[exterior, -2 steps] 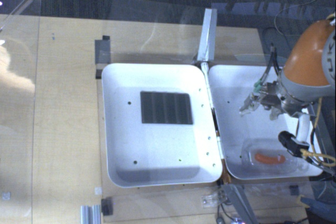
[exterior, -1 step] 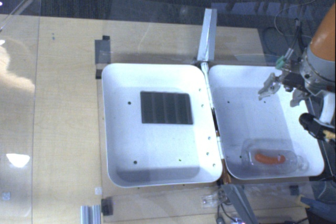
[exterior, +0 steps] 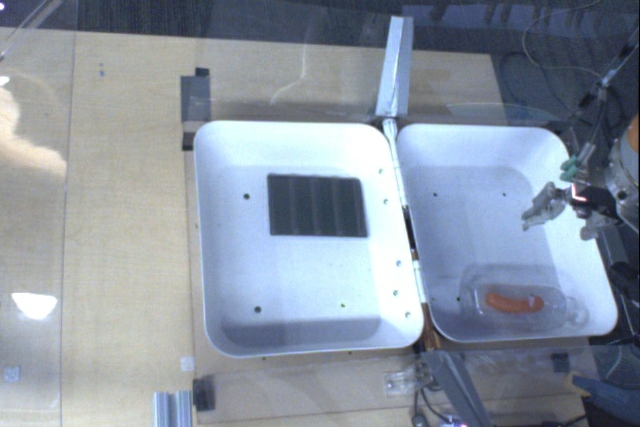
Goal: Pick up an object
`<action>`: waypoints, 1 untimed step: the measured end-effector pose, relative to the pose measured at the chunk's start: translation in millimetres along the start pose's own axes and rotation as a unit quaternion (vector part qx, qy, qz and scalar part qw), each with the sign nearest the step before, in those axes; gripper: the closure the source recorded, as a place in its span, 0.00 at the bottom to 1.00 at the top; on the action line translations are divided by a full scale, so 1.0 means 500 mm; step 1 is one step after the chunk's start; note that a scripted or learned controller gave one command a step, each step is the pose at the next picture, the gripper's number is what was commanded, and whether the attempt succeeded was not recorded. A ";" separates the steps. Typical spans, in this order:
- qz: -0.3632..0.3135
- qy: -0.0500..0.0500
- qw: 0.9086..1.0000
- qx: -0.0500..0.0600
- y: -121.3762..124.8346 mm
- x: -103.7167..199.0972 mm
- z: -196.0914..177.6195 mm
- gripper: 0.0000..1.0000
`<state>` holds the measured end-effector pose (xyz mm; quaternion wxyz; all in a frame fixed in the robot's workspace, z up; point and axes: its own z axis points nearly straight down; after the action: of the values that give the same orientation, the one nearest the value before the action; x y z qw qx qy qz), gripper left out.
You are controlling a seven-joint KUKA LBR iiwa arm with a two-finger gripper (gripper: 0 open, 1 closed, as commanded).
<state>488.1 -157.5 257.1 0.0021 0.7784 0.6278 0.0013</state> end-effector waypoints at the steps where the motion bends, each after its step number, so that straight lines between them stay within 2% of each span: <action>1: -0.011 0.001 1.000 0.002 -0.030 0.125 0.259 0.00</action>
<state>487.4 -93.4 127.6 0.0003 0.7712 0.6366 0.0007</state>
